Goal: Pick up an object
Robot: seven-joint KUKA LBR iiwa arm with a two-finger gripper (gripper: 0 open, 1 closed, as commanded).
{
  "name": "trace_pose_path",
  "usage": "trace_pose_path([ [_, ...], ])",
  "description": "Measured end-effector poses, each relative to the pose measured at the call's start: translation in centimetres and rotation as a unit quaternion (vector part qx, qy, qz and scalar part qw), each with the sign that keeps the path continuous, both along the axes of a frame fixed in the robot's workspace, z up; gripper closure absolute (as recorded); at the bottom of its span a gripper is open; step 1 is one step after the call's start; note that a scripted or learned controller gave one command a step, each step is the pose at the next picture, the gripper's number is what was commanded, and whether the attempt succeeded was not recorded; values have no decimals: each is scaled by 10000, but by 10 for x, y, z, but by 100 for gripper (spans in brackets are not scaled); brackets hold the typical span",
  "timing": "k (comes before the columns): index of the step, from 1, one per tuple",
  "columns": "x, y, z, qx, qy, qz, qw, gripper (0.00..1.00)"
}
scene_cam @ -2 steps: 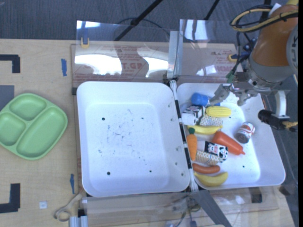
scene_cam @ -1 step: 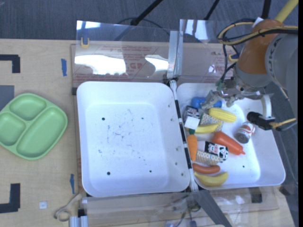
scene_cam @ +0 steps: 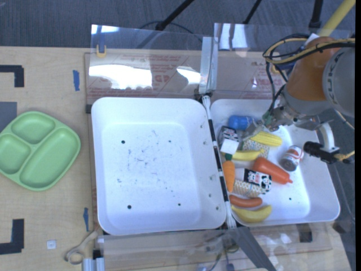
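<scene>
1. The arm (scene_cam: pixel 324 75) enters from the right; its wrist hangs over the back of the right bin (scene_cam: pixel 316 199), and the gripper (scene_cam: pixel 274 119) sits low above the heap of toy food there
2. Gripper state: cannot tell, since the tip is small and merges with the clutter below it. Nothing is seen lifted
3. Candidate objects, all in the right bin and crowded toward its left wall: blue piece (scene_cam: pixel 239 122) at the back, corn cob (scene_cam: pixel 265 139) just beside the gripper tip, small black-and-white box (scene_cam: pixel 228 135), carrot (scene_cam: pixel 271 170) lying on a slant, cow-patterned carton (scene_cam: pixel 258 180), orange stick (scene_cam: pixel 228 175) along the wall, banana (scene_cam: pixel 251 212) at the front
4. A small can (scene_cam: pixel 290 158) lies apart from the heap, to the right
5. The left bin (scene_cam: pixel 113 117) and a green divided plate (scene_cam: pixel 37 150) on the bench at far left are not in play
6. Step judged: approach or descent on the corn cob; pick not yet done
7. Next move calls for a clean closure on one item only, as neighbours touch the cob, followed by a straight lift
</scene>
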State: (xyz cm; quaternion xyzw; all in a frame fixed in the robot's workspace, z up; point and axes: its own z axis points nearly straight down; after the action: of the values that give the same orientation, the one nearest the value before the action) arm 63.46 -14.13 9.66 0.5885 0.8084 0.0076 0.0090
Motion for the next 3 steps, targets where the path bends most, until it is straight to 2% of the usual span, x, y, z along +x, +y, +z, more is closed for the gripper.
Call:
trace_pose_path([
  [1,17,10,0,-10,90,-8,10000,0],
  [2,-23,10,-10,-17,90,587,9982,0],
  [3,-37,-5,-10,-13,105,591,9982,0],
])
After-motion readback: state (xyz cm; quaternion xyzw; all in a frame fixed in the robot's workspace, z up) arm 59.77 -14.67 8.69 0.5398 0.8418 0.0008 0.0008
